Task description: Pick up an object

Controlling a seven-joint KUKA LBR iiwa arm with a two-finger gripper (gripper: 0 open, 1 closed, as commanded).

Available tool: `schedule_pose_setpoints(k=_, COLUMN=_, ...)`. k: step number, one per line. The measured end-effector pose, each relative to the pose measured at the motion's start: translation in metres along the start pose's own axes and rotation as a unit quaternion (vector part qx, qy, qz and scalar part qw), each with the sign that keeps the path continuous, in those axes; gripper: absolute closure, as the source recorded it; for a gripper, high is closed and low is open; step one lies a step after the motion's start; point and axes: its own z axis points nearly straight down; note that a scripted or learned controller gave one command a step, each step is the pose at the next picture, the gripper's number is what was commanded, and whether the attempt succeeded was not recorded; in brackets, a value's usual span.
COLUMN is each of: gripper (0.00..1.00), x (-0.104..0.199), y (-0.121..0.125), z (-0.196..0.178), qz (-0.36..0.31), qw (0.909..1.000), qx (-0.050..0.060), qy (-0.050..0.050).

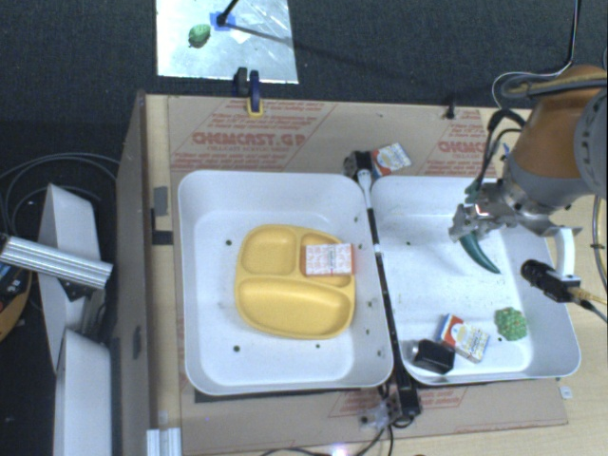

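One curved teal object (482, 252), likely light, stiff and slippery, hangs pinched at its upper end between the gripper (472, 230) fingers.

White: both shallow bins, left bin (204, 255) and right bin (551, 350). Yellow, plain: divided tray (285, 297) in the left bin. On the tray, toward 1 o'clock, white packet (328, 258) speckled with red-pink print. Teal-green: curved piece (481, 251) below the gripper (472, 224), metallic grey. Grey arm (556, 174) with orange band. In the right bin, at 5 o'clock, bumpy green object (512, 323); toward 6 o'clock, small box (464, 337) in white, red and blue, beside a black object (434, 356). Tan cardboard (285, 131) beneath, with red lettering.
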Motion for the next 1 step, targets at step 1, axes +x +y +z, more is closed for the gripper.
schedule_pose_setpoints(k=1, gripper=1.00, x=0.0712, y=0.0092, z=-0.0469, qz=0.000, qw=1.0000, qx=0.000, qy=0.001)
